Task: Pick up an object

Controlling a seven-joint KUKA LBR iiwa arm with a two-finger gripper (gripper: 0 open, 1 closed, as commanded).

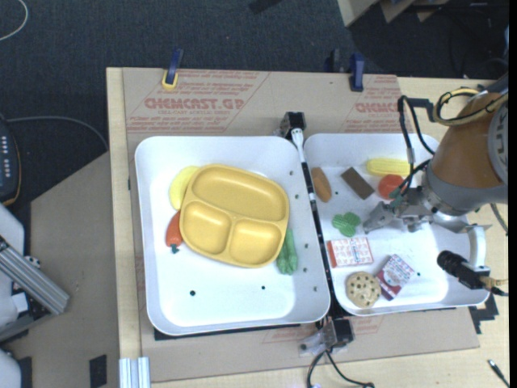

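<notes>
From the camera view above the bench, we judge the task barely begun: nothing has been lifted. The gripper hangs low inside the right bin, its grey fingers reaching toward the bin's middle, and we see nothing between them. The fingers look spread apart, ending just beside the green broccoli piece, but we cannot say whether they touch it. That piece seems the nearest candidate; closing on something and raising it are both left to do.

Around it in the same bin lie a brown sausage-like piece, a dark brown block, a corn cob and a red piece close to the arm, a red-and-white card, a cookie and a small red-and-white packet.

The left bin holds a yellow divided tray, which rests over a yellow piece, a carrot-like piece and a green leafy piece peeping from under its edges.

Both bins sit on a brown board held by clamps at the far edge, and the floor beyond is dark carpet with cables.
</notes>
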